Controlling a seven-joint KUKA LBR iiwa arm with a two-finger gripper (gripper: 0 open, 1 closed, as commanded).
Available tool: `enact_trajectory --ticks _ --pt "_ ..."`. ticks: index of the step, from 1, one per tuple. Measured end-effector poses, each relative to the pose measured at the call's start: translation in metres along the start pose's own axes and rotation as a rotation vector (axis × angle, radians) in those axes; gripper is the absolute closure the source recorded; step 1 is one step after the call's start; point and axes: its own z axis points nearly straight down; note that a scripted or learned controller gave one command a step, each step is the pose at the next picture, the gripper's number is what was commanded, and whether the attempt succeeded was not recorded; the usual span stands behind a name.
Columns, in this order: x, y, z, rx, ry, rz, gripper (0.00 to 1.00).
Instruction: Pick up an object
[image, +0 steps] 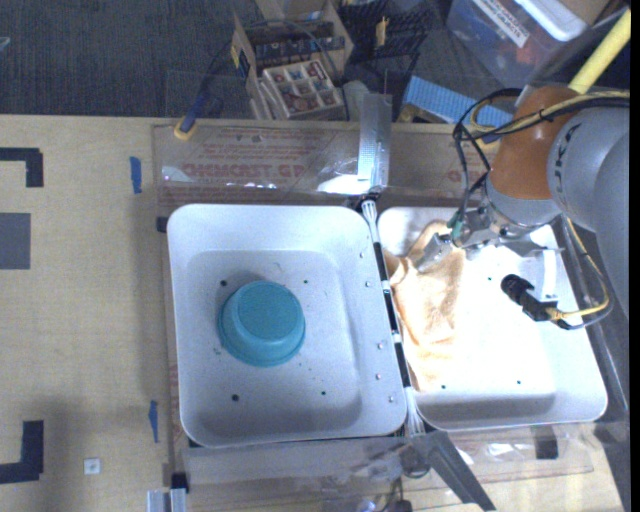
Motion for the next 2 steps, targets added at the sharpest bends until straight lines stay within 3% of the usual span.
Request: enact_trajectory --ticks 1,2 --pt "0.001 0.002 -0.012 -0.006 -0.001 -0.001 1.00" --pt "0.038 0.022 -0.096 0.007 0.001 0.115 1.00"
